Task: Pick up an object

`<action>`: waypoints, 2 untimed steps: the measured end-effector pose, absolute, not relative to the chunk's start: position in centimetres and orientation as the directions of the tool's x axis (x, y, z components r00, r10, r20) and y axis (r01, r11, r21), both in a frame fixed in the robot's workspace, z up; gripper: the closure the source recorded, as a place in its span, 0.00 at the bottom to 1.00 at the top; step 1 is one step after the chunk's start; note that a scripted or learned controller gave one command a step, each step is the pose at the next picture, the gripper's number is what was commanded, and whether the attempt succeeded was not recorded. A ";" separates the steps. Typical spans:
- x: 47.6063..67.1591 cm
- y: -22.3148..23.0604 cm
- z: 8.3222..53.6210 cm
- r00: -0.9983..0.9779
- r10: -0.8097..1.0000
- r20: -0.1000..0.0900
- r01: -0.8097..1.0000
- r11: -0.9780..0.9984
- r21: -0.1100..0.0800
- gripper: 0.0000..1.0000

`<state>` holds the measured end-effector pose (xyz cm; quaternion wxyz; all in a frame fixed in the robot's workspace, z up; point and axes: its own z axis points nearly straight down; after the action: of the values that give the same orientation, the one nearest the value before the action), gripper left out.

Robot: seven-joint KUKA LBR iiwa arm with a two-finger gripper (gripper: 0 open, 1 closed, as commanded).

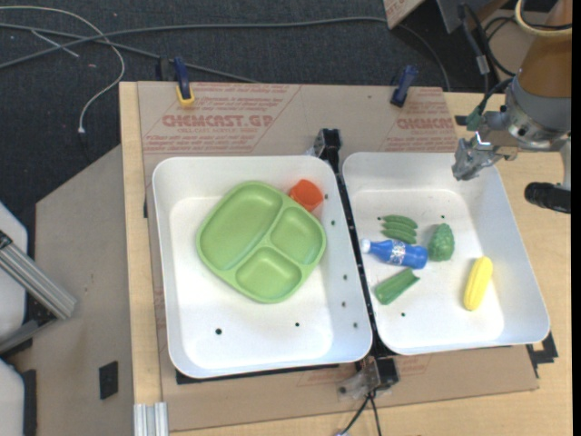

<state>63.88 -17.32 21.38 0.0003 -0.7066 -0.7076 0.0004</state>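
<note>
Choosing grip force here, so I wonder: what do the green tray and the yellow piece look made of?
Green tray: probably molded plastic, smooth with a soft sheen; uniform color, rounded compartment walls. Yellow piece: likely plastic or rubber toy food, slightly glossy with an even color; which of the two can't be told.

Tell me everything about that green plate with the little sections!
The green divided plate looks like smooth, light green plastic with rounded corners. It has three compartments: one big one on the left side and two smaller ones on the right and bottom, and nothing lies in them. It lies flat and right side up, turned at a slant, in the left white bin. A small orange object sits against its upper right edge, seemingly touching it.
</note>
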 end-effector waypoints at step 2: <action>60.2 -6.8 22.4 -0.006 1.000 0.003 1.000 0.006 -0.002 1.00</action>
<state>60.21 -6.80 22.44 0.0020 -0.7051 -0.7091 -0.0003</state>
